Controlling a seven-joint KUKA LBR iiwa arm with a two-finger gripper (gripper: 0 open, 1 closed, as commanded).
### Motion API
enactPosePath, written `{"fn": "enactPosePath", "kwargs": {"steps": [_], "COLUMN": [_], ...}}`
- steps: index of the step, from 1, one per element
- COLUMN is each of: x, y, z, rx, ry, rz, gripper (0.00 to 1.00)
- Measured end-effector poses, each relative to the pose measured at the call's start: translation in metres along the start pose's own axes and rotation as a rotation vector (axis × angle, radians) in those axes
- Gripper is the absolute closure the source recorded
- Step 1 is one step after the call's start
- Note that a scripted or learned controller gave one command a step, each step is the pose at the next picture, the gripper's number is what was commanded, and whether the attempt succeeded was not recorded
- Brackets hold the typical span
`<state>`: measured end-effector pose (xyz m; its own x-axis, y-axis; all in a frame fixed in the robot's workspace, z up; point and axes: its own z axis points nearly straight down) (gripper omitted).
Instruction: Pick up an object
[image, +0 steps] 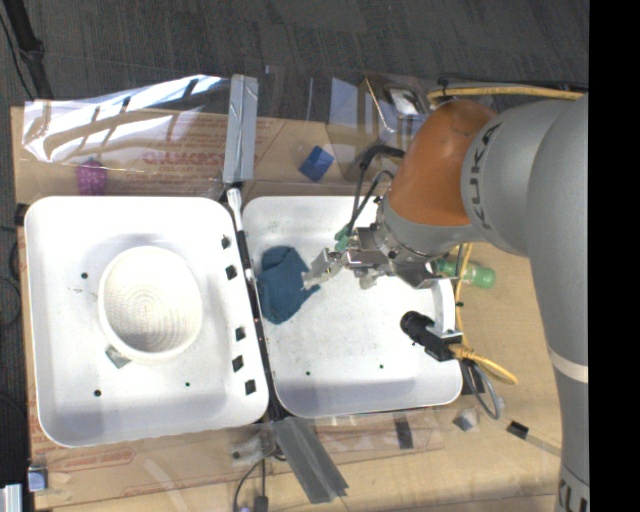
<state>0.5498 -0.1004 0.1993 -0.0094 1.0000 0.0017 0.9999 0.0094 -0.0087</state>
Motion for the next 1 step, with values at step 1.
{"fn": "enactPosePath", "kwargs": {"steps": [1], "x": [-0.0155], "y": [0.0275], "z": [0.1094], "rx": [-0.003], "ry": [-0.001], "rz": [-0.063], "gripper": [0.00]}}
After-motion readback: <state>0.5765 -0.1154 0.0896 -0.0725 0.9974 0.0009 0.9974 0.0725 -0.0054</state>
